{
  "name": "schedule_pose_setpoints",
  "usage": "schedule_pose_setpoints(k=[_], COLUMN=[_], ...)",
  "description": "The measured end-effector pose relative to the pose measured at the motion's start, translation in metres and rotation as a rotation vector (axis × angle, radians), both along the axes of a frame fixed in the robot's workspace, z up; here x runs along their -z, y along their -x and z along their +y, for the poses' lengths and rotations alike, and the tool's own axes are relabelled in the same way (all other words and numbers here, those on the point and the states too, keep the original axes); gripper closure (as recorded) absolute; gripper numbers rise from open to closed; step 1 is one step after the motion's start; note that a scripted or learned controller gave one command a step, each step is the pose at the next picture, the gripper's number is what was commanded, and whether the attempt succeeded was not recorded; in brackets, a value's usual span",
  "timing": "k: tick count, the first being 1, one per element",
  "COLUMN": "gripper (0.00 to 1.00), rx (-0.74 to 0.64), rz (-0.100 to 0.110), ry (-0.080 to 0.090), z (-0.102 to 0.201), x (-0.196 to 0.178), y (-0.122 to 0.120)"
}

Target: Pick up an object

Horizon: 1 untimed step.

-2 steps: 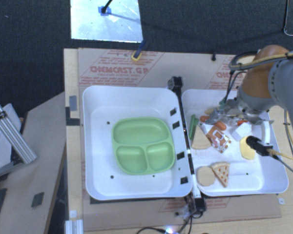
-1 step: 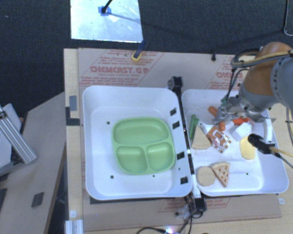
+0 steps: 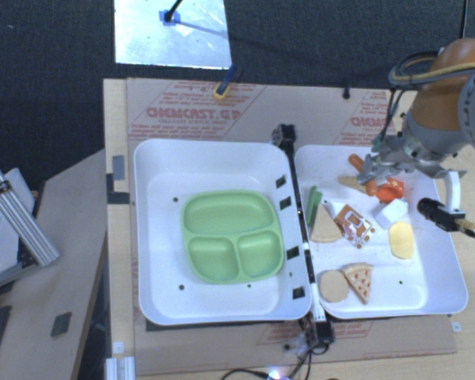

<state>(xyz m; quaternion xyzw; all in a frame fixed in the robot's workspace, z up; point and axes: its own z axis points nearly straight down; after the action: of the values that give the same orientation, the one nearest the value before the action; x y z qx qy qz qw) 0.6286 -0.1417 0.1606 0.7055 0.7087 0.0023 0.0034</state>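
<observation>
Dark cloth backdrop, pale desk (image 3: 71, 204) bearing two white bins. Left bin (image 3: 154, 172) carrying a green divided tray (image 3: 229, 236). Right bin (image 3: 443, 291) strewn with toy food: pizza slice (image 3: 359, 280), yellow lemon-like piece (image 3: 401, 240), white block (image 3: 393, 211), orange-red piece (image 3: 390, 190). Pincer (image 3: 374, 172) low over that orange-red piece at the bin's far side; opening impossible to tell. Probably light, stiff, smooth plastic, prone to slipping; best pinched across its narrow middle.

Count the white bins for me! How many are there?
2. The left bin holds a green tray. The right bin, beside it, holds toy food, with the gripper above its far end.
</observation>
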Motion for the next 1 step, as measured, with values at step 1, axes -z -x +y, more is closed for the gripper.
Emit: schedule_pose_setpoints(k=[1], gripper=[1.0], rx=[0.0], rz=[-0.001], ry=[0.0], z=[0.002], x=[-0.0652], y=[-0.001])
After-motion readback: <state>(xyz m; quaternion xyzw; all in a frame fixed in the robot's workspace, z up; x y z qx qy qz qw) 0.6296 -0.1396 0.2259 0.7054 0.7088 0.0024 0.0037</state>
